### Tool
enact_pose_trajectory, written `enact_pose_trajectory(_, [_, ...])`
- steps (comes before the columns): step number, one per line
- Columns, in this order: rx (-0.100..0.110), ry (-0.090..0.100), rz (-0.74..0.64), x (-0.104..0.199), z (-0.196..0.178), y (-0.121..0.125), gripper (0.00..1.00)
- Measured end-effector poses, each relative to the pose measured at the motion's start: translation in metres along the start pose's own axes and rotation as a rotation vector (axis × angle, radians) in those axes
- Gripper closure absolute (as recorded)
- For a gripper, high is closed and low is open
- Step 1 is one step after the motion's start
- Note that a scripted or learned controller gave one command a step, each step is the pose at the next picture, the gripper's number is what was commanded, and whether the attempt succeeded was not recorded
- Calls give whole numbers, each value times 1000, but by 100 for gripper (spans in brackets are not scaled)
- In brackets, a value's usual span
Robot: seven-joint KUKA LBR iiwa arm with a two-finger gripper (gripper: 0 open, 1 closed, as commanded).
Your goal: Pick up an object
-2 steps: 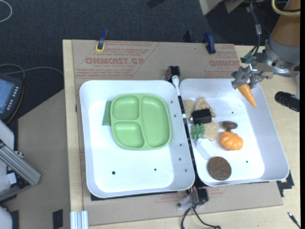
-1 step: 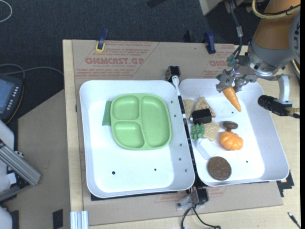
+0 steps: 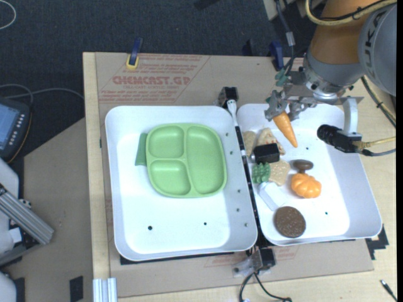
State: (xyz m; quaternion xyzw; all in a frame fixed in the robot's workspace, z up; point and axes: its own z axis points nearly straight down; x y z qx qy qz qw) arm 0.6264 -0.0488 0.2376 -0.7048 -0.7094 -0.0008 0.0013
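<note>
Camera view: hand (image 3: 281, 107) grips carrot (image 3: 286, 128), tip pointing down-right.

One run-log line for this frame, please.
gripper: over right bin, at carrot top | carrot: tilted, grasp unclear | left bin: green tray | right bin: pumpkin, brown disc
</note>
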Motion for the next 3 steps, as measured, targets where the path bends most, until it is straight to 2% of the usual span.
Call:
enact_pose_trajectory(1, [1, -1, 1, 53, 3, 2, 100])
enact_pose_trajectory(2, [3, -3, 7, 47, 24, 6, 100])
enact_pose_trajectory(3, [-2, -3, 6, 50, 22, 10, 100])
